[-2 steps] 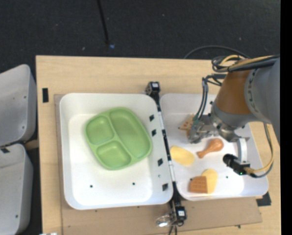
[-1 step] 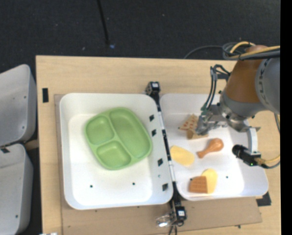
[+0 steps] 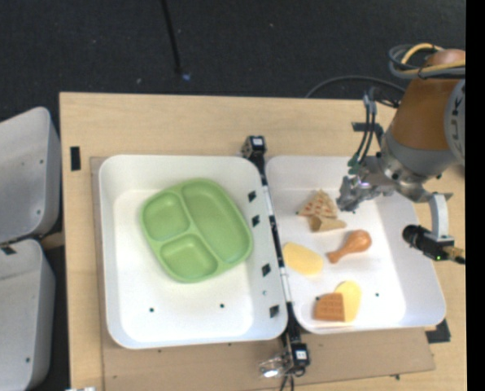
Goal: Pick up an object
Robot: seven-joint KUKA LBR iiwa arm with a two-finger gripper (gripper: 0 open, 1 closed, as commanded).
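The right bin [image 3: 413,300] holds several toy foods. A tan waffle-like wedge [image 3: 321,209] lies near its middle top. A brown drumstick [image 3: 350,245] lies below it, a yellow lemon-shaped piece [image 3: 303,259] sits to the left, and an orange wedge on a yellow slice [image 3: 337,304] sits near the front. My gripper [image 3: 350,195] hangs just right of the waffle wedge, close above the bin floor. Nothing shows between its fingers.
The left bin [image 3: 120,300] carries a green divided plate [image 3: 197,229]. A black-clipped divider [image 3: 267,235] separates the bins. The arm's orange band [image 3: 426,120] and cables stand over the right bin's back right corner. White chairs stand at the far left.
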